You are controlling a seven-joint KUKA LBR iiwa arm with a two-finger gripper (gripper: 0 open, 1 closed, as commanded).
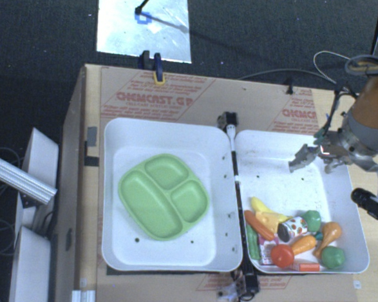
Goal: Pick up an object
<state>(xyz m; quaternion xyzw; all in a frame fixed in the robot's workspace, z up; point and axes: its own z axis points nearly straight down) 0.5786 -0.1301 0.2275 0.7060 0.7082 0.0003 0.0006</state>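
We saw a green divided plate (164, 196) lying in the left bin (122, 142). The right bin (267, 146) held toy foods (293, 235) heaped in its near corner. Above its far right part hung the tool (317, 157), fingers spread, gripping nothing.

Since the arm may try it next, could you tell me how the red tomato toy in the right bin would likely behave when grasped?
The red tomato looks round and glossy, so it may slip or roll. It looks like hollow plastic, so probably light and stiff. It lies against the carrot and the other toys, which could shift if nudged.
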